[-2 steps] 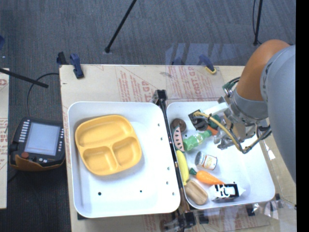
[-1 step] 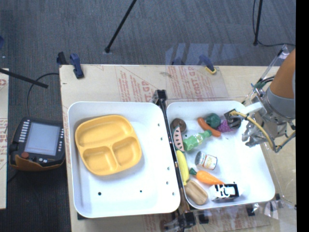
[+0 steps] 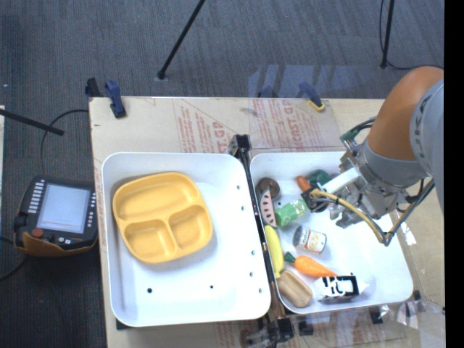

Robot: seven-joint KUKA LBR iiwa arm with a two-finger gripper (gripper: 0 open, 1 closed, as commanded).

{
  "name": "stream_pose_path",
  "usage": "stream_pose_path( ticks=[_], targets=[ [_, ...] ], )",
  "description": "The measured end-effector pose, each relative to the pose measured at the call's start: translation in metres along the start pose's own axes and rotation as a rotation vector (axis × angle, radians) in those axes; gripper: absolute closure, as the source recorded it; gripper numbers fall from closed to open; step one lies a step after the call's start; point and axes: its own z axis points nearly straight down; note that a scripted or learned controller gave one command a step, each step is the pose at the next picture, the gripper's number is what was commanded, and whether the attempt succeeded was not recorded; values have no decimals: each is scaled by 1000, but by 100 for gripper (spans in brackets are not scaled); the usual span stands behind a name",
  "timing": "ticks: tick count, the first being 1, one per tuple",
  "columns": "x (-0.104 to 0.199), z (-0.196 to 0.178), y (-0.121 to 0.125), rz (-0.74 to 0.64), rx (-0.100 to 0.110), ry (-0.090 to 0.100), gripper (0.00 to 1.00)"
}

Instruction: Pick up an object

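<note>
**One gripper over a crowded right bin**

The gripper [image 3: 339,207] hangs above the upper right part of the right bin [image 3: 388,270]. How wide it stands cannot be told from this slanted view, and nothing can be seen in its grasp. It is just beside a small orange piece [image 3: 304,183] and a dark green piece [image 3: 319,176]; contact cannot be judged.

Two shallow white bins sit side by side. The left bin [image 3: 217,281] holds one glossy yellow tray [image 3: 117,210] with rounded corners and three compartments.

The things to pick lie in the right bin. Along its left wall are one brown round piece [image 3: 267,187], one watermelon slice [image 3: 268,210] and one smooth yellow banana [image 3: 273,249]. A light green piece [image 3: 291,213] lies beside the slice. Lower down are one small labelled can [image 3: 312,239], one tapered orange carrot [image 3: 313,267], one tan bread loaf [image 3: 293,287] and one black-and-white carton [image 3: 339,286].
</note>
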Motion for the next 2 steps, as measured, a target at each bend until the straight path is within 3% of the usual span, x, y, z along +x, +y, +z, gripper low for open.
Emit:
stream_pose_path(
  ticks=[1, 2],
  targets=[
    [9, 94, 23, -113, 4, -11, 100],
    [10, 82, 24, -109, 8, -10, 100]
  ],
)
